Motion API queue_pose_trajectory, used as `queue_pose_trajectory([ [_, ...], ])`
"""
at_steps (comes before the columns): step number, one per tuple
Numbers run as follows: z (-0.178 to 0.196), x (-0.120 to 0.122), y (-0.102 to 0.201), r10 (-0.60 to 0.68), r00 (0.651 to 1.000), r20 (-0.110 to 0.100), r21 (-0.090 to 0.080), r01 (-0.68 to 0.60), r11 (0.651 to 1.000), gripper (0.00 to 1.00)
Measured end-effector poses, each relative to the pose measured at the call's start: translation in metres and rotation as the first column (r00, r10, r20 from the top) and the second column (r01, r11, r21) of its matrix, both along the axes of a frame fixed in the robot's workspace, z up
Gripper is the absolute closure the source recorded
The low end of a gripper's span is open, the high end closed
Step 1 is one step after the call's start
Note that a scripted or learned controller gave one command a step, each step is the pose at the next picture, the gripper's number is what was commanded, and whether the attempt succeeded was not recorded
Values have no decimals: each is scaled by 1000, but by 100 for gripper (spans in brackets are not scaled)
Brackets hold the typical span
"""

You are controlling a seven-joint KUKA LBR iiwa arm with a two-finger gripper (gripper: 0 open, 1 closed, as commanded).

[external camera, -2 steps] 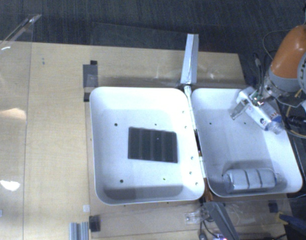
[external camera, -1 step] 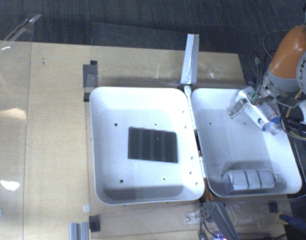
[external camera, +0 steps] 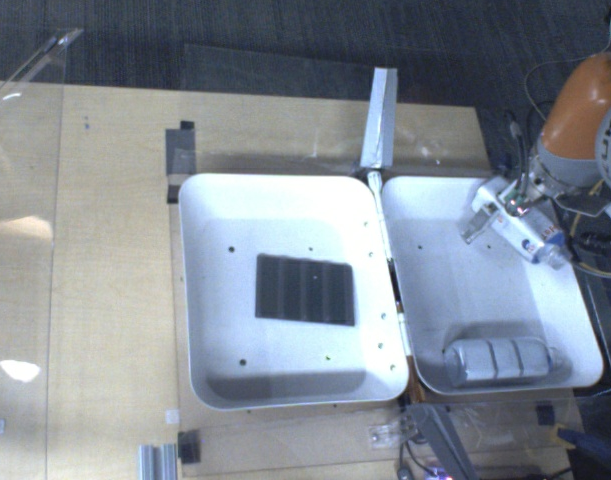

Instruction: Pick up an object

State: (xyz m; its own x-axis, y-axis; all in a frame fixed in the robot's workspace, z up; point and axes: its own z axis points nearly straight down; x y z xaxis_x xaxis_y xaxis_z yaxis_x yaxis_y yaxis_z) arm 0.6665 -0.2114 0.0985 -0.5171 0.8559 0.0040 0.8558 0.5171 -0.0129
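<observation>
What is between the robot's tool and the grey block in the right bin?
Nothing. In the camera view, bare white bin floor runs from the tool down to the grey block.

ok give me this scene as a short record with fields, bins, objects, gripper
left bin: shallow white bin on the wooden bench
left bin contents: dark ridged rectangular pad, lying flat near the middle
right bin: shallow white bin, beside the left one
right bin contents: grey ribbed block, against the near wall
gripper: two-finger gripper above the right bin's far right part, apart from the block
holding: nothing seen between its fingers
</observation>
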Motion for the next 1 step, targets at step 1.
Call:
queue_pose_trajectory([
  [1, 104, 5, 7, -203, 979, 23, 3, 203, 979, 0],
])
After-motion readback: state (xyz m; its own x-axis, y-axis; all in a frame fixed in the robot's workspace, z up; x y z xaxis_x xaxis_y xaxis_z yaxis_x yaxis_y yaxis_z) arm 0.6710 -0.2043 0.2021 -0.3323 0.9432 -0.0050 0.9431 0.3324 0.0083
